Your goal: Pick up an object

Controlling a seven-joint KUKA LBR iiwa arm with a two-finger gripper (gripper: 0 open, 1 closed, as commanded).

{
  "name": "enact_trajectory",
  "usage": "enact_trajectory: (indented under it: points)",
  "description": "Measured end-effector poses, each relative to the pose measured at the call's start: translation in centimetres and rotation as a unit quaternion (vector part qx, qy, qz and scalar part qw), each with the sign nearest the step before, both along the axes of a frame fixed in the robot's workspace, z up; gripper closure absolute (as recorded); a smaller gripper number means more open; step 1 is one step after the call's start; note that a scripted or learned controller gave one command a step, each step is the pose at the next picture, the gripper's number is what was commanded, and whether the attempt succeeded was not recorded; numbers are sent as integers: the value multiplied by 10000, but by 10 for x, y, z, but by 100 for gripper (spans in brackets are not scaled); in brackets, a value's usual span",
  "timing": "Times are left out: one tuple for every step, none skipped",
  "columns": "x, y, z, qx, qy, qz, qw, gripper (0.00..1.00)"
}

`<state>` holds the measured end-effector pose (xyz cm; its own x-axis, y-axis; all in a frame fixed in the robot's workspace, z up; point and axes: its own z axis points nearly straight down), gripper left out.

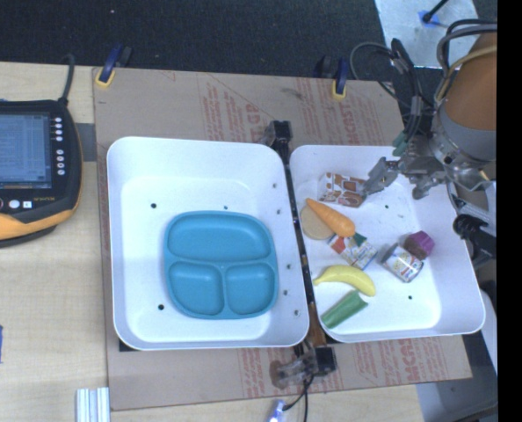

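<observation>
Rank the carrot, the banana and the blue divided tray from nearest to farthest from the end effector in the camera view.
1. The carrot, in the right bin's upper left part, lies nearest the end effector.
2. The banana, lower in the same bin near its front, comes next.
3. The blue divided tray, in the left bin, is farthest.

A pale wooden surface point(41, 306) carries a brown cardboard sheet point(208, 104); behind it lies dark, perhaps carpeted floor point(199, 16). Blue clamps point(112, 64) hold the sheet's far edge.
</observation>
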<state>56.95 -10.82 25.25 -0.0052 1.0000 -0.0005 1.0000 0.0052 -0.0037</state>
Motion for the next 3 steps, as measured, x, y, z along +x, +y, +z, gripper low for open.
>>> enact_trajectory:
  points:
    - [9, -5, -159, -10, -16, -1, 10000, 0]
    - [86, -1, -155, 2, 72, -6, 10000, 0]
    - [37, -15, -158, -9, -33, -1, 10000, 0]
